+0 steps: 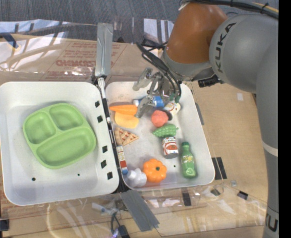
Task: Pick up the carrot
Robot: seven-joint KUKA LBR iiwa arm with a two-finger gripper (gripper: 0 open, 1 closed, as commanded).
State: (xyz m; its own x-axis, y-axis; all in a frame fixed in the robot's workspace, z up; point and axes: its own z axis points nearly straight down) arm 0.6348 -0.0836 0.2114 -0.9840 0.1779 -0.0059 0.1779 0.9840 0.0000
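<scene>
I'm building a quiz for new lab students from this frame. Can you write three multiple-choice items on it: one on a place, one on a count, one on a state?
1. Where does the carrot lie?
A. on the green tray
B. in the right bin, by its left wall
C. on the bench outside the bins

2. How many compartments has the green tray?
A. two
B. three
C. five

3. How does the green bottle rest?
A. lying on its side in the right bin
B. upside down in the tray
C. held up by the gripper

Answers:
1 B, the carrot sits just inside that wall.
2 B, two small sections above one long one.
3 A, its length lies flat on the floor.
</scene>
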